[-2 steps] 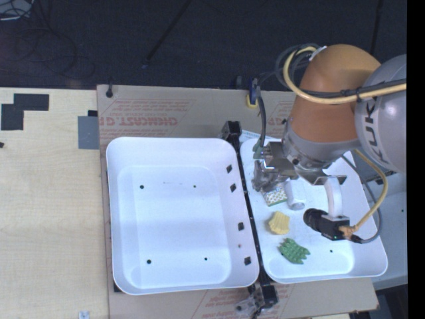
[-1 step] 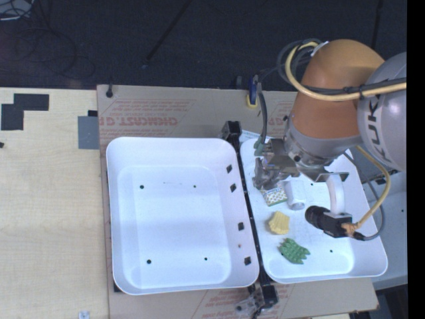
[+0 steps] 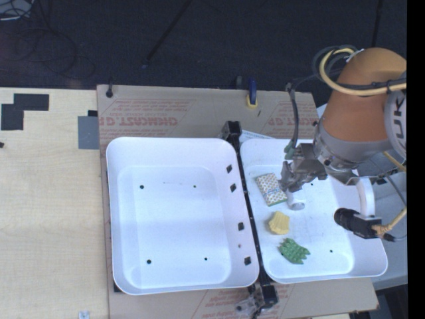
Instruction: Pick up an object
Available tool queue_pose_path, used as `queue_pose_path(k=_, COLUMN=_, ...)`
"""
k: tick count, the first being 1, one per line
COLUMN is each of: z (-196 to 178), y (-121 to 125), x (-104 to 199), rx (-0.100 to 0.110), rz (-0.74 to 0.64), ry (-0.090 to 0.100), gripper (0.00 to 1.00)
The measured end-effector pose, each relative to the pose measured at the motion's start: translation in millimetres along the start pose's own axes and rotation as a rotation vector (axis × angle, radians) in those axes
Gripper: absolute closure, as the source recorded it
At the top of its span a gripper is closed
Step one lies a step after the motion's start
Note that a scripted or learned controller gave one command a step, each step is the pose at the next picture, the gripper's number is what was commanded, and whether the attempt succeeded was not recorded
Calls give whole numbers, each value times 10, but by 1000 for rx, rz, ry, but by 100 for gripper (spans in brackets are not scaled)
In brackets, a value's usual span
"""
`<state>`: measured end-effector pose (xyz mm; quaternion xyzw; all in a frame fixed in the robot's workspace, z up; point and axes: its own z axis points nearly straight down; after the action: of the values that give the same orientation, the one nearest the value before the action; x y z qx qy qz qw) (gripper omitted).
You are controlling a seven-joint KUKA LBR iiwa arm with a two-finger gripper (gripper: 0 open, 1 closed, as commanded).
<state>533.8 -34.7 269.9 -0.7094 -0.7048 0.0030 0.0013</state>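
Bench (image 3: 46, 198) pale wood, dark floor behind; hand (image 3: 290, 190) over right bin (image 3: 332, 258), grip unclear.

Red block lettering is printed on the brown cardboard sheet (image 3: 179, 115) under the bins. The line above the left bin stands upside down and mirrored from this view, and its letters cannot be made out with confidence. More red print shows on the same sheet at the bottom edge, too small and cut off to read. On the arm's grey housing (image 3: 397, 121) at the right edge, dark letters that look like "UK" appear, partly cropped.
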Motion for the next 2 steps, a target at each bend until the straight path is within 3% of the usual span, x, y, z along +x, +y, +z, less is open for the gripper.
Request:
queue_pose_path(k=1, z=269, y=-613, x=-635, rx=3, rz=2, ry=2, gripper=100)
queue_pose_path(k=2, z=-140, y=439, x=-178, rx=-13, rz=-13, ry=2, gripper=100)
